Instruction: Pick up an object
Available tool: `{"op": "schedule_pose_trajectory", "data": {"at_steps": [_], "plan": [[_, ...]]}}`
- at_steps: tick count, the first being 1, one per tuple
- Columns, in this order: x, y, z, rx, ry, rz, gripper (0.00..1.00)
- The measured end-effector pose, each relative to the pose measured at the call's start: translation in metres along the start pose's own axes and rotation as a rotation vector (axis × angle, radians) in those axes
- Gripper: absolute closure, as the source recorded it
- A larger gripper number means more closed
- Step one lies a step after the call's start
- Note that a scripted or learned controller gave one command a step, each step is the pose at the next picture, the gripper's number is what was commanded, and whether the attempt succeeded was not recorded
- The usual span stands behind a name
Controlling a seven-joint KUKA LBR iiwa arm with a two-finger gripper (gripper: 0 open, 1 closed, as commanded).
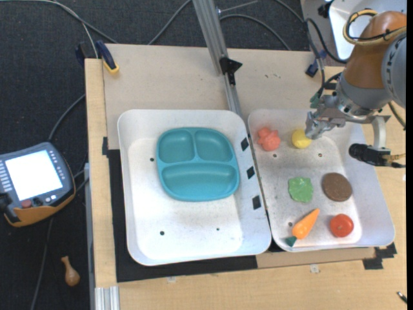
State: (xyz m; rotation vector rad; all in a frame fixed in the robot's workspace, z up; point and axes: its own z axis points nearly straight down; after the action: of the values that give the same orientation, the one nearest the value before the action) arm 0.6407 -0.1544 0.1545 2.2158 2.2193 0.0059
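Note:
In the right bin lie several toy foods. A yellow lemon-like piece sits near the bin's far edge, with a pink-orange piece to its left. My gripper hangs just right of the yellow piece, its tips close against it. Farther forward lie a green piece, a brown round cookie, an orange carrot and a red tomato.
The left bin holds a teal divided plate. A metal post slants up behind the bins. A teach pendant lies off the bench at left. Cables run by the arm at the right.

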Motion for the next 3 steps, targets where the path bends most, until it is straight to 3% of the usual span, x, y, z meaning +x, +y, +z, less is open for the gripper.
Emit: {"op": "schedule_pose_trajectory", "data": {"at_steps": [2,3], "plan": [[-0.006,-0.002,-0.104,-0.001,-0.001,0.000,1.00],[0.052,0.008,-0.092,0.008,0.004,-0.005,1.00]]}}
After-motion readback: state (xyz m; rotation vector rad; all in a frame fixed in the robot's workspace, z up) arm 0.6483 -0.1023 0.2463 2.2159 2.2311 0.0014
